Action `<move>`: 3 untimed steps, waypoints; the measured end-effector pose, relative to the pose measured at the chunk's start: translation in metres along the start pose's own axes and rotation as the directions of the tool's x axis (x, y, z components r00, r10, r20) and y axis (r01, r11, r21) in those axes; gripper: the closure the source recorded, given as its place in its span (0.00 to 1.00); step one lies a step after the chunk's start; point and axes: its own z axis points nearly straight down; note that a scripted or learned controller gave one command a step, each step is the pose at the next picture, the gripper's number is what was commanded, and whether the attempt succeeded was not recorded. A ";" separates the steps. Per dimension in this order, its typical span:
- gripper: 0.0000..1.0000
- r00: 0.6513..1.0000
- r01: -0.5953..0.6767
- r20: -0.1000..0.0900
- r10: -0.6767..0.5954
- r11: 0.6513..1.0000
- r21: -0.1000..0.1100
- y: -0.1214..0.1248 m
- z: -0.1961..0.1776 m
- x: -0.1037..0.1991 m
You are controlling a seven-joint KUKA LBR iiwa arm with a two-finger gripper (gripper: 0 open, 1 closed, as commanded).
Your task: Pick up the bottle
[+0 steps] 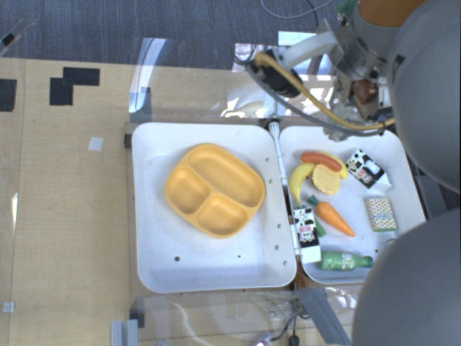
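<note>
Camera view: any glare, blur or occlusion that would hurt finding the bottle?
Camera view: the green bottle is sharp and evenly lit at the near edge of the right bin; the out-of-focus grey arm blocks that bin's right side and near corner; glare streaks sit on the clear sheet behind the bins, and the yellow tray shows only soft shadows.

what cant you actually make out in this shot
- Gripper: blurred, wrapped in cables; finger state unreadable.
- Bottle: label too small to read.
- Right bin: near right corner covered by the arm.
- Carton: print too small to read.
</note>
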 end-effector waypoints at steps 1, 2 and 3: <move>1.00 1.000 0.002 -0.002 -0.002 1.000 -0.003 0.000 -0.010 0.002; 1.00 1.000 0.004 -0.003 -0.004 1.000 -0.007 0.000 -0.019 0.004; 1.00 0.999 -0.047 0.015 0.047 0.999 0.012 0.009 0.042 0.047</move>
